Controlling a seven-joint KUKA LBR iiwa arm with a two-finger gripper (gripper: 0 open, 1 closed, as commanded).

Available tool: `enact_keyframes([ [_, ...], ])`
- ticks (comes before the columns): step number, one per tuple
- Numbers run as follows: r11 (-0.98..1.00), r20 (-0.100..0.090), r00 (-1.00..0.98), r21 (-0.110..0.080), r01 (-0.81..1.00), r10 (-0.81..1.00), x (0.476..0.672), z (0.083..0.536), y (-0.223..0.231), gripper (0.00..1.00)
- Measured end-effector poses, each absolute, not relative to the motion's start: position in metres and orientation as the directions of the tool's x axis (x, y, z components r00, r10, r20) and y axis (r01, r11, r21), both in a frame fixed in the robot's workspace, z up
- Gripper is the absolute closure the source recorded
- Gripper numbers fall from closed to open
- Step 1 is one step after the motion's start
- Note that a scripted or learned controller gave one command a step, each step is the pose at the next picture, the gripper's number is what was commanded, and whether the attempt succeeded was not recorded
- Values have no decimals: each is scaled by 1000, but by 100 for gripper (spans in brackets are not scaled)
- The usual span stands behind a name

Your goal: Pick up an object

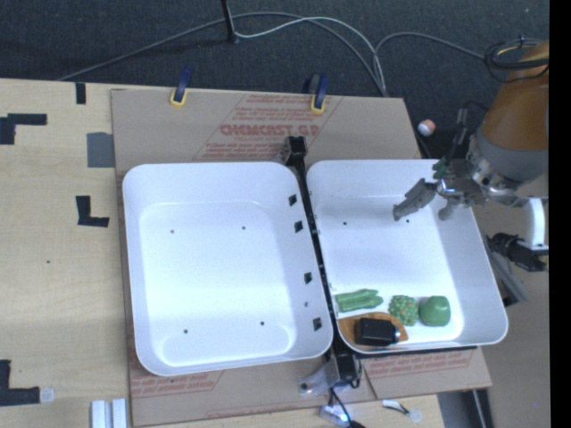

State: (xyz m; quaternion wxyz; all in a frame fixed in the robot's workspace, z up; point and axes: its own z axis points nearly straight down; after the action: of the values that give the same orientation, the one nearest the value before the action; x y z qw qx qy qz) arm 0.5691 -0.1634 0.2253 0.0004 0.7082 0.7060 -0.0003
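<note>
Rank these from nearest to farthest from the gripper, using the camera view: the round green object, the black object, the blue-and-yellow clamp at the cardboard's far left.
Measured from the gripper, over the right bin's far end:
1. Round green object, at the bin's near right corner.
2. Black object, near edge, left of the green one.
3. Blue-and-yellow clamp, far left on the cardboard's edge.

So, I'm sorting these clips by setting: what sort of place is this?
Most likely a robotics lab test bench: two white bins sit on clamped cardboard, the gripper reaches over the right one, and cables trail over dark carpet.
</note>
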Motion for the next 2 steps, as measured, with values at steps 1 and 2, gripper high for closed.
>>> enact_keyframes([
  [1, 2, 1, -2, -2, 1000, 1000, 629, 206, -160, 0],
  [2, -1, 0, 1, 3, 1000, 1000, 546, 244, -149, 0],
])
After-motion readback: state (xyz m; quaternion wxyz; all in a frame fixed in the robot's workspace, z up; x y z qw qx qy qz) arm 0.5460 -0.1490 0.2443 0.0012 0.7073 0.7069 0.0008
